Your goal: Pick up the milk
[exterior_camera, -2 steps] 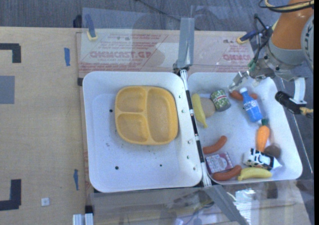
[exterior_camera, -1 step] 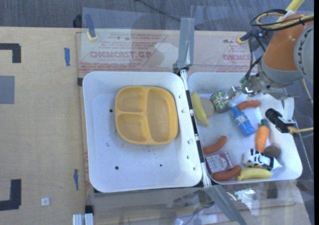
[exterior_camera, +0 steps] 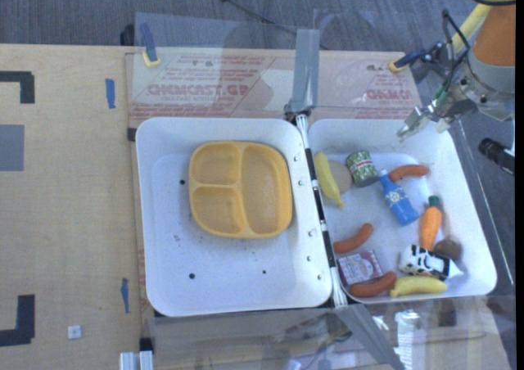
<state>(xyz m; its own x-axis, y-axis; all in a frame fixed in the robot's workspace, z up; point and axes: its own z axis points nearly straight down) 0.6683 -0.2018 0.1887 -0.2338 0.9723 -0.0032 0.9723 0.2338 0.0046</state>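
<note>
The milk [exterior_camera: 425, 263] is a small white carton with black cow patches, lying near the front right corner of the right bin [exterior_camera: 471, 196]. A yellow banana [exterior_camera: 418, 285] touches its front side and a brown lump [exterior_camera: 447, 249] sits at its right. My gripper [exterior_camera: 427, 120] hangs over the bin's back right corner, far behind the milk, open with nothing between its fingers. The orange band of the arm [exterior_camera: 498, 33] is at the top right.
The right bin also holds a carrot [exterior_camera: 429, 227], a blue bottle [exterior_camera: 398, 200], a green can [exterior_camera: 361, 168], three sausages, a second banana [exterior_camera: 328, 179] and a pink packet [exterior_camera: 359, 265]. The left bin [exterior_camera: 155, 221] holds a yellow divided plate [exterior_camera: 240, 189].
</note>
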